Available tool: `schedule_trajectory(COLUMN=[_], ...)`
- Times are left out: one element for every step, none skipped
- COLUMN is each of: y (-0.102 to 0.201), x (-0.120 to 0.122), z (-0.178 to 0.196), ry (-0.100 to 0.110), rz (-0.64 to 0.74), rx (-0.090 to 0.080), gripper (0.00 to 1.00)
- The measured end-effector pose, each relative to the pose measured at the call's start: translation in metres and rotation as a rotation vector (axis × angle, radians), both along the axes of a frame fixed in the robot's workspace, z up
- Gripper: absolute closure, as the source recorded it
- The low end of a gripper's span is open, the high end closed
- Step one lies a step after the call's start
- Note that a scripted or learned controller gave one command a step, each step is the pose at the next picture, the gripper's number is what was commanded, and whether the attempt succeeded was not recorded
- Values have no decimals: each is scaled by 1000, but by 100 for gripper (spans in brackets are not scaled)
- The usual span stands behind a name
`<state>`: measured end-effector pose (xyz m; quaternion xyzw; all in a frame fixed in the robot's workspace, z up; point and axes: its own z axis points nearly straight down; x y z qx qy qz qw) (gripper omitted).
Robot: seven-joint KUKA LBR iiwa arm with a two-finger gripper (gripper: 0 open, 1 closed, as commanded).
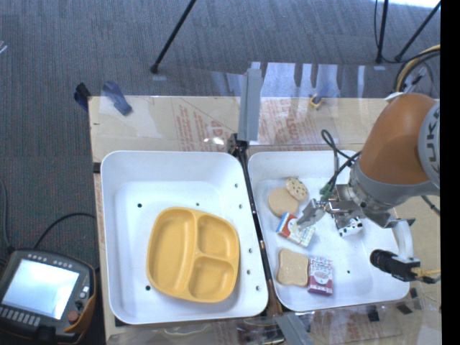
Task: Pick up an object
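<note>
Camera view looks down on two white bins on the tabletop [165, 124]. The left bin [122, 171] holds a yellow divided plate [192, 254]. The right bin [267, 165] holds the loose things: a round tan biscuit [282, 201] with a smaller speckled cookie [296, 188] touching its upper edge, a small blue-and-white carton [293, 230], a slice of toast [292, 268], a red box [320, 275] just beside the toast, and a white die [351, 226] under the wrist.

The arm [399, 149] reaches in from the right, and its gripper [310, 214] is low in the right bin, with the tips just above the upper right end of the carton and beside the biscuit. I cannot tell whether the fingers are apart or together; they are small and merge with the carton behind them. Nothing can be seen clamped between them.

My judgement is that the reach is done and the grasp is not. The carton seems the likely target, and it lies flat on the bin floor, as does everything else. What is left is closing on an object and lifting it clear of the bin
</note>
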<state>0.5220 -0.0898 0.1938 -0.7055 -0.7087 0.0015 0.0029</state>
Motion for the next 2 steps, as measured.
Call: schedule_trajectory(y=[5,3], x=[-41,-43], z=[-102,-94], ry=[-15,-10], rz=[105,95], rx=[-1,2], gripper=[0,100])
